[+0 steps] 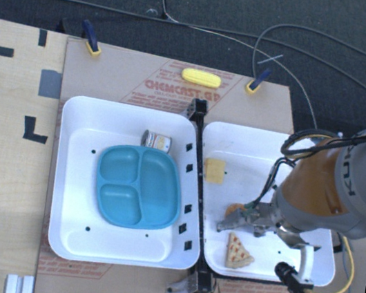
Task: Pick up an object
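Arm [334, 186] fills the right of the frame, grey with orange band, closest to the lens, reaching down-left into the right bin [230, 135]. Gripper [244, 220] sits low in that bin, centre-right of the frame, over an orange-brown object [236, 208] that pokes out at its upper left edge. Grasp state: cannot tell, wrist and linkage hide the tip. Nothing visibly lifted.

Just below the gripper, lower centre-right: a pizza slice toy [238, 252], flat on the bin floor, near but apart from the tool. Up-left of the gripper: a yellow cheese-like square [214, 170], flat, close to the divider [195, 179] between bins.

Left bin [69, 157], centre-left of the frame: blue divided plate [138, 187], with a small can [156, 141] on its side just beyond the plate's upper edge. Yellow piece [201, 77] lies on the cardboard above both bins, top centre. Two blue-and-yellow clamps [91, 39] at the cardboard's upper corners.

Progress, as a judgement: reach done, tool at object level on the likely target, the orange-brown item. Left to do: confirm grip, lift clear of bin. All objects look to be resting on surfaces, so pick not complete.
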